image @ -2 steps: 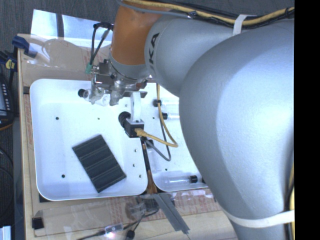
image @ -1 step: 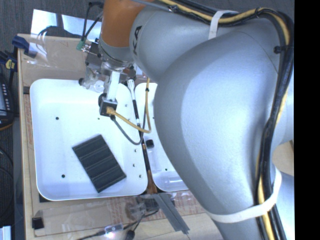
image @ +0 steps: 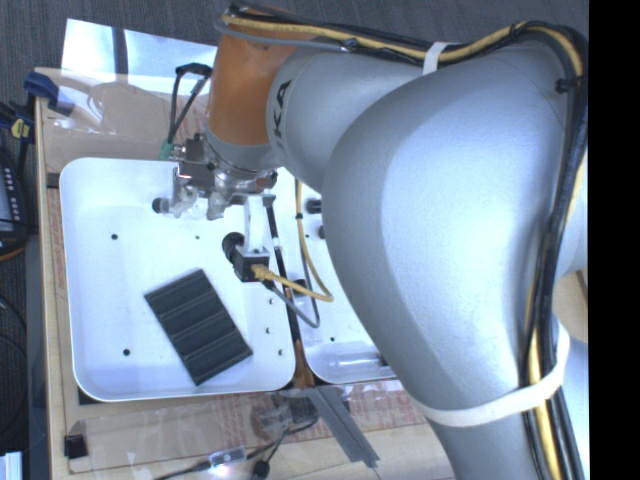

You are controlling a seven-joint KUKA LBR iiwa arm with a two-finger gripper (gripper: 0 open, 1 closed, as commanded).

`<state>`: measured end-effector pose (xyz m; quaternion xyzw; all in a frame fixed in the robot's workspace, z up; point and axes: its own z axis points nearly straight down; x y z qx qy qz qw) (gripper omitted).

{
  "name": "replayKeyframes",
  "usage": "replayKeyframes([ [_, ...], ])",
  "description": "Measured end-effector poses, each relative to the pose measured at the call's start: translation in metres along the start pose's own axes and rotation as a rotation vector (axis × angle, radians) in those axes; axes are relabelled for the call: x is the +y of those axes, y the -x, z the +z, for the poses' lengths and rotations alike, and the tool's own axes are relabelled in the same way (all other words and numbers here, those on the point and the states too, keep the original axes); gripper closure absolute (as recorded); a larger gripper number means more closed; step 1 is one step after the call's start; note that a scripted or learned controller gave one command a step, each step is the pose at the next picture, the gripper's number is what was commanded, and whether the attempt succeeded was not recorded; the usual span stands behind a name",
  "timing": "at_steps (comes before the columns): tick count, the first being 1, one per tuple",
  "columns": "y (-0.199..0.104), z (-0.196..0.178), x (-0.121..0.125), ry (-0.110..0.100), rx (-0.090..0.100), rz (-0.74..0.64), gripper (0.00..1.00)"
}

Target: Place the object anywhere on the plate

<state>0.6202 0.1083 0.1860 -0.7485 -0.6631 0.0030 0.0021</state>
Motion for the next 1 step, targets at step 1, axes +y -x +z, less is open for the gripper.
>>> replayKeyframes([
  [1, -0.0035, 0.0337, 0.0357, 0.004, 0.002, 0.146, 1.00],
])
